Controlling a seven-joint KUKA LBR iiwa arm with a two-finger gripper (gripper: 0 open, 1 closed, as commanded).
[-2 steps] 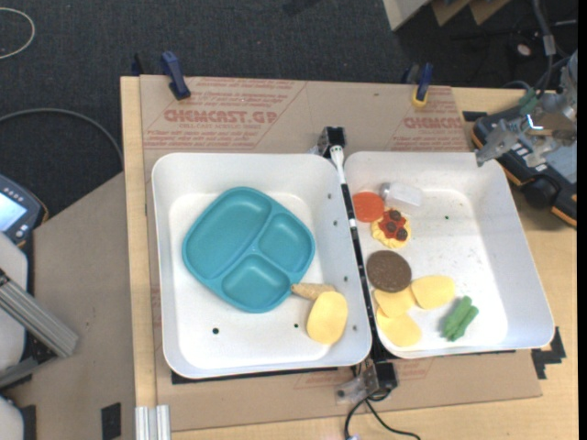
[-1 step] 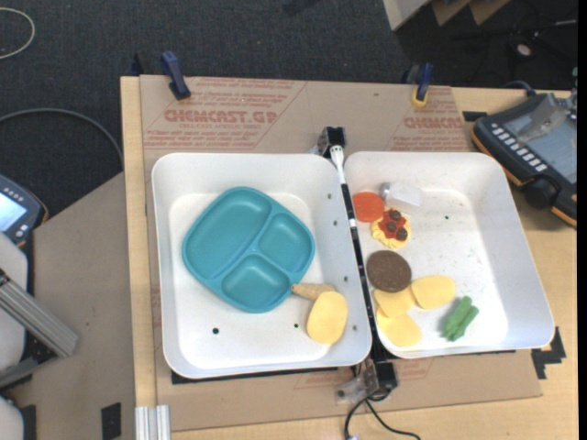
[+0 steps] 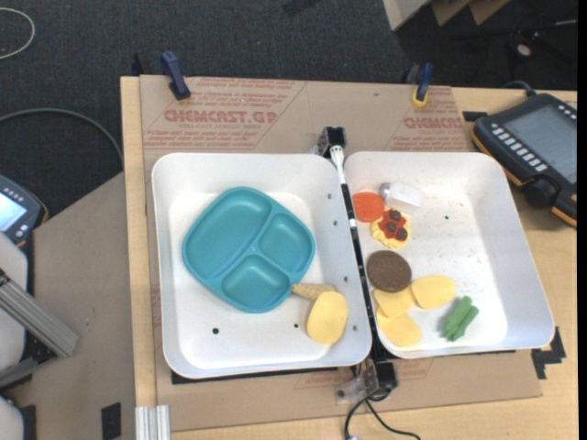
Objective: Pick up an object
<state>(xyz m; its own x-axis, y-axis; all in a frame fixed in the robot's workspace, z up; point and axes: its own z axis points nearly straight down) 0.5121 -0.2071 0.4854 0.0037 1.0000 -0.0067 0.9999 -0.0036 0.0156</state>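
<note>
From the overhead camera, two white bins are sitting side by side on the worktop (image 3: 229, 108). A teal divided plate (image 3: 248, 248) is lying in the left bin (image 3: 174, 246), with a yellow piece (image 3: 327, 316) just beside its lower edge. Toy foods are clustering along the right bin's (image 3: 495, 246) left side: an orange disc (image 3: 368, 206), a brown disc (image 3: 389, 270), yellow slices (image 3: 431, 291) and a green piece (image 3: 459, 318). The end effector's state cannot be told.

Bright, even overhead light; the white bins (image 3: 183, 273) nearly blow out, shadows stay soft and short, and far corners look slightly soft.
</note>
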